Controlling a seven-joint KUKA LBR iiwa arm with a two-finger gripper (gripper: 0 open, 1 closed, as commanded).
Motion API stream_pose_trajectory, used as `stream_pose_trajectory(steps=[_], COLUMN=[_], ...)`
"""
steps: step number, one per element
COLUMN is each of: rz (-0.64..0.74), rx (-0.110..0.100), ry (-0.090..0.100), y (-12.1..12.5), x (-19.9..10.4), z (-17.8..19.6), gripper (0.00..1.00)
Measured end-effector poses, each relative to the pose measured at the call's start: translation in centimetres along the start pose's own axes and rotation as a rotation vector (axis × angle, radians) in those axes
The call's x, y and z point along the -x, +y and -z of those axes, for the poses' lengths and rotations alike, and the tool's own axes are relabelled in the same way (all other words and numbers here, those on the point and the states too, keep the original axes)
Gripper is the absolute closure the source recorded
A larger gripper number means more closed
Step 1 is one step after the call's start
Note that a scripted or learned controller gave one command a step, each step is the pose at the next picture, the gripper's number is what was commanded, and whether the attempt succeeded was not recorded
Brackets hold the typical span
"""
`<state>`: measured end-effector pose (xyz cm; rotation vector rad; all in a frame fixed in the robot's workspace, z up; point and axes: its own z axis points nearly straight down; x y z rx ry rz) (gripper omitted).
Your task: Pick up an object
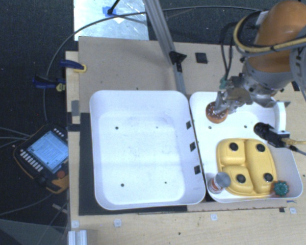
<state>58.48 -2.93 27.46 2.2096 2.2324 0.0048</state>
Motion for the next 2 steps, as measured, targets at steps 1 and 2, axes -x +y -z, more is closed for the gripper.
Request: stream_pose_trajectory(steps=[1, 2], rz=[0.000, -0.001], rx=[0.000, -0.001], ry=[0.000, 0.000], y=[0.5, 1.7], x=[-5.6, -10.5], z=[0.0, -2.2], gripper=[1.00, 1.00])
